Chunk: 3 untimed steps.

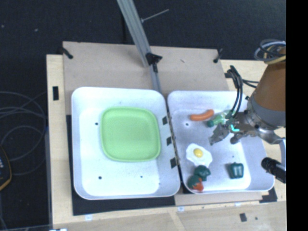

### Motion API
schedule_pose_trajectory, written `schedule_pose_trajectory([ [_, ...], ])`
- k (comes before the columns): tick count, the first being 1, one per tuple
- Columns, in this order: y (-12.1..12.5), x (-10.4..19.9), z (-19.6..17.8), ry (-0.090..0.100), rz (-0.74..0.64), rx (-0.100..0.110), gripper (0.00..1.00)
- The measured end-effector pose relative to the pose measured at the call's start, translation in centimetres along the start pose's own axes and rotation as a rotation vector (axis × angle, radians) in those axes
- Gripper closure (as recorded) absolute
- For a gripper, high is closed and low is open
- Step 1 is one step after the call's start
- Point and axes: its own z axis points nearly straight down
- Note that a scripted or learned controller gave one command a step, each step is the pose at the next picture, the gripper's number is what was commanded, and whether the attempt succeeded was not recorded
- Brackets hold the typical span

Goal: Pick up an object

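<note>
The grey arm with its orange band (272, 88) reaches in from the right over the right-hand white bin (179, 105), and its claw (224, 135) hangs above the middle of that bin. Two dark fingers (216, 135) point down and to the left with a gap between them, so the claw looks parted, and nothing sits between them.

Toy foods lie scattered in this bin. An orange sausage (201, 115) rests near the far wall, with a small green piece (211, 122) just beside its right end and close under the claw. A fried egg (198, 154) lies nearer the middle, below and left of the fingers and apart from them. In front of the egg, against the near wall, a dark green vegetable (202, 172) touches a red piece (196, 183). A green bell pepper (235, 170) sits to the right of those, well apart from the egg.

The left-hand white bin (82, 129) holds a light green square plate (130, 134), lying flat. Both bins rest on the pale worktop (192, 61).
</note>
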Motion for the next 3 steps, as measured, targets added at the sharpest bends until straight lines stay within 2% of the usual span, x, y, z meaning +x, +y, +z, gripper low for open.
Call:
schedule_pose_trajectory([
  [1,0.0,0.0,0.0,0.000,0.000,0.000,0.00],
  [2,0.6,0.3,5.9,0.000,0.001,0.005,0.00],
  [3,-0.1,0.0,10.3,0.000,0.001,0.005,0.00],
])
